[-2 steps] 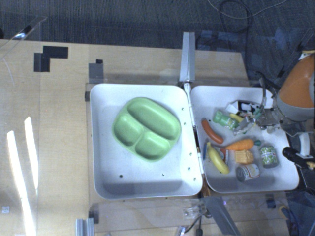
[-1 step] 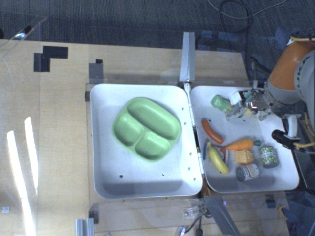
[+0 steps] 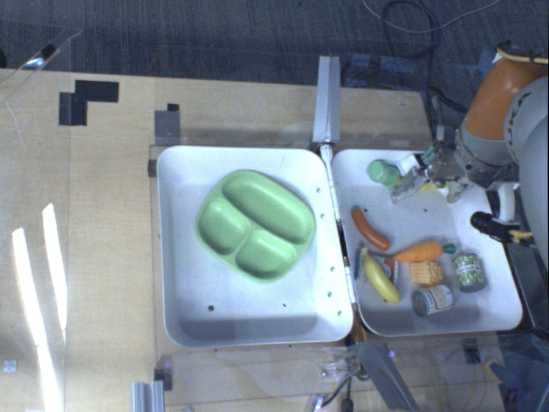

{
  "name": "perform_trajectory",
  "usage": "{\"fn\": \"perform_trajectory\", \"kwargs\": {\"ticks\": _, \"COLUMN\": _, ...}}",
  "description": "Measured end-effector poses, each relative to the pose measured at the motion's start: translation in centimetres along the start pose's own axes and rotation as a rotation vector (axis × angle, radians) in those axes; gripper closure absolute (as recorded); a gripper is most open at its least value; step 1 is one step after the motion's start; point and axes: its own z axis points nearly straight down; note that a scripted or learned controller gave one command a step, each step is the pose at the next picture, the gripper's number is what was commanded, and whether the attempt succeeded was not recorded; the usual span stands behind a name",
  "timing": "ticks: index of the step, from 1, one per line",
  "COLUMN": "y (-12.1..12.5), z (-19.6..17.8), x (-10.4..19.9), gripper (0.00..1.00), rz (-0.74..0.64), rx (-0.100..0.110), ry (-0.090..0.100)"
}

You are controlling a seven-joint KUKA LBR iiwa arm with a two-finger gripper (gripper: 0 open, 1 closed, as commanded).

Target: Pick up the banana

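Yellow curved banana (image 3: 381,278), lying diagonally, dark tip, beside carrot (image 3: 418,252)

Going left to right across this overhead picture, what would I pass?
Left bin with the green divided plate → right bin, where come the sausage, banana, carrot, then the green-labelled can; the gripper hovers over the far end of that bin.

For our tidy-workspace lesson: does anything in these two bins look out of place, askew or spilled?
Nothing is spilled or damaged. The green three-compartment plastic plate sits askew, rotated against the left white bin's edges. In the right white bin, one small can lies on its side.
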Motion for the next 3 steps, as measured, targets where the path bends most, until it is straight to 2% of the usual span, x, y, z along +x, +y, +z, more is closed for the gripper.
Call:
{"fn": "perform_trajectory", "kwargs": {"ticks": 1, "y": 0.0, "z": 0.0, "x": 0.0, "gripper": 0.00, "rz": -0.006, "rx": -0.002, "ry": -0.001}}
{"fn": "perform_trajectory", "kwargs": {"ticks": 2, "y": -1.6, "z": -12.5, "x": 2.9, "gripper": 0.00, "rz": -0.107, "rx": -0.046, "ry": -0.027}}
{"fn": "perform_trajectory", "kwargs": {"ticks": 3, "y": -6.6, "z": -0.9, "x": 1.3, "gripper": 0.00, "rz": 0.078, "rx": -0.045, "ry": -0.021}}
